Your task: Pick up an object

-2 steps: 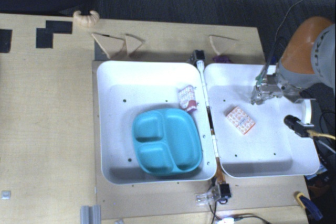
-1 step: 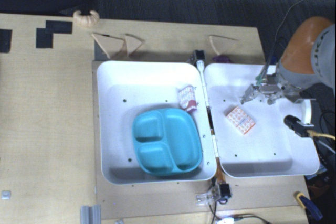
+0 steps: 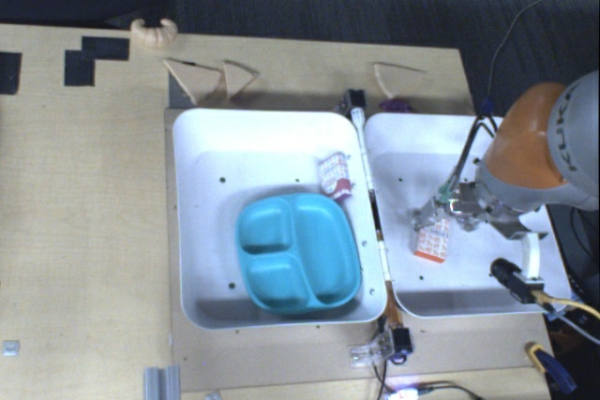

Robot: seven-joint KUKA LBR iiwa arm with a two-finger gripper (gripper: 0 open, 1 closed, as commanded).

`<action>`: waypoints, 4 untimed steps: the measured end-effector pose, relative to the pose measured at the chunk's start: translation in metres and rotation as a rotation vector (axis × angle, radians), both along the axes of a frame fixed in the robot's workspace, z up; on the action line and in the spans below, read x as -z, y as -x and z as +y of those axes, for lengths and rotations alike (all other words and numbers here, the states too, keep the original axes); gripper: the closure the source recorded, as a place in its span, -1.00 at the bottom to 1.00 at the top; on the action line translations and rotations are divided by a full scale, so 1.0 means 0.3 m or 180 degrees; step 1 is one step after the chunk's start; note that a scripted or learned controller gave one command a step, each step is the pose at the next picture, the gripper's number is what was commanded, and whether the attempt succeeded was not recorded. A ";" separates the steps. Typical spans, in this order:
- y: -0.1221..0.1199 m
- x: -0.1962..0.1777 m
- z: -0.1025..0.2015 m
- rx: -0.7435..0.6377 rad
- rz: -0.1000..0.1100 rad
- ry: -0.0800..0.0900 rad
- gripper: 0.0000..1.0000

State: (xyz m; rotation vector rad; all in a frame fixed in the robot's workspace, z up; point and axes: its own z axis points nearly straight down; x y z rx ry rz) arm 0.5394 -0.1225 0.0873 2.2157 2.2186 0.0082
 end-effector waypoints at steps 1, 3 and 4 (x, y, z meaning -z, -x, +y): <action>-0.007 -0.038 -0.001 -0.0002 -0.0021 0.0006 1.00; -0.058 -0.324 0.264 -0.0010 0.0015 -0.0004 1.00; 0.028 -0.399 0.317 -0.0014 0.0020 -0.0005 1.00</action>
